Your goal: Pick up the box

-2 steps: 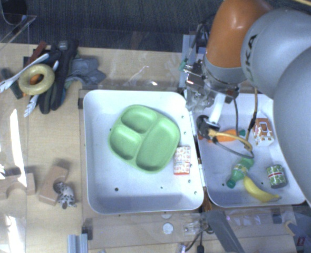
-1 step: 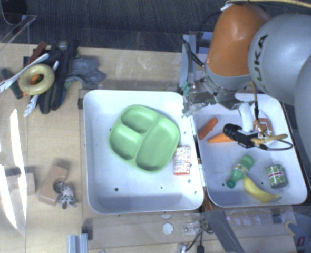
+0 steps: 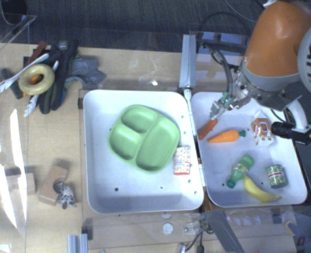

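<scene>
While the tool hung over the right bin's upper left corner, its opening impossible to judge, the box lay in the left bin, touching the green plate, well apart from it.

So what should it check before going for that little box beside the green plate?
1. Box in plain view, nothing on top: ok.
2. Claw above the box: not ok; it hangs over the right bin, the box lies in the left bin.
3. Room around the box: not ok; it's wedged between green plate and bin wall.
4. Box lying flat: ok.
</scene>
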`<state>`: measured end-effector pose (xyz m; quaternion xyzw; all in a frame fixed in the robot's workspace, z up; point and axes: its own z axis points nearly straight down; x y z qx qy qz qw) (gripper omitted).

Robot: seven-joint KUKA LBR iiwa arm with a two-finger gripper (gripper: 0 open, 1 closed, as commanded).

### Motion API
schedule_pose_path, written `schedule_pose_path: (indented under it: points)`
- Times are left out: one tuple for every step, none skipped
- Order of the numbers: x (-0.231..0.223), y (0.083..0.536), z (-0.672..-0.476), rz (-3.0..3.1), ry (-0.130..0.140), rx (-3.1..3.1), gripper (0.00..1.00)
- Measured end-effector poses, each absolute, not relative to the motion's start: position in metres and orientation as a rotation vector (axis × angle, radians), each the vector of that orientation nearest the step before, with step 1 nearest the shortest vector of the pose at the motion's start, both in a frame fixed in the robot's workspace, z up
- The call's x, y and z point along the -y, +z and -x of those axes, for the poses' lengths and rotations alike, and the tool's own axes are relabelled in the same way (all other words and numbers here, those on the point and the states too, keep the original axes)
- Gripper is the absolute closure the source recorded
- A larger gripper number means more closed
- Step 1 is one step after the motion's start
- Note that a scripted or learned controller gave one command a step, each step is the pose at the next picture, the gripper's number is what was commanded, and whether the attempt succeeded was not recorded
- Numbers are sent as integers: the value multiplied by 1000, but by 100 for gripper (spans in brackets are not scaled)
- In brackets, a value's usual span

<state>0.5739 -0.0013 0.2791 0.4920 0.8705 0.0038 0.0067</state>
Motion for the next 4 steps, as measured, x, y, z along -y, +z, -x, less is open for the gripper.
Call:
schedule_pose_path:
  points:
    - [-4,262,-528,-885,8,-3001,100]
    - [-83,230,-502,-940,7,-2990,100]
    - [-73,250,-501,-321,9,-3109,100]
    - [-123,226,-498,179,5,-3127,100]
